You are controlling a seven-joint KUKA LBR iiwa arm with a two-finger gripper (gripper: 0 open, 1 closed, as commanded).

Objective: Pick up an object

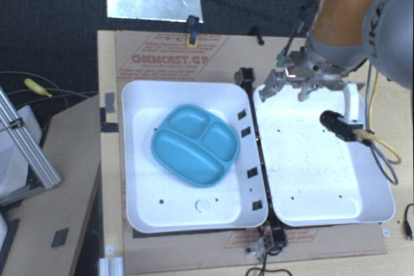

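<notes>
Nearest the lens is the front edge of the worktop (168, 52), a board with red print that carries two shallow white bins side by side. The left bin (139, 203) holds the only loose thing to pick: a blue divided plate (194, 145), lying flat at about the middle of the bin floor, well clear of the walls. Its rounded-oblong outline is turned on the slant, the long axis running from the view's upper left to its lower right, with one long compartment on the near side and two smaller ones behind it.

The right bin (323, 203) has a bare white floor. The tool (286, 90) hangs over that bin's far rim, close to the dark divider between the two bins. Its two pale fingers (266, 90) stand apart with nothing between them, so I judge it open and holding nothing.

The relation that matters is this — the plate lies to the view's left of the tool and nearer the camera, across the divider, near but not under it. A grasp would likely call for a move across and forward, then a descent onto a raised rim of the plate rather than its flat middle.

The grey arm (388, 16) enters from the upper right, the orange band (343, 0) directly above the wrist — the wrist points roughly straight down.
</notes>
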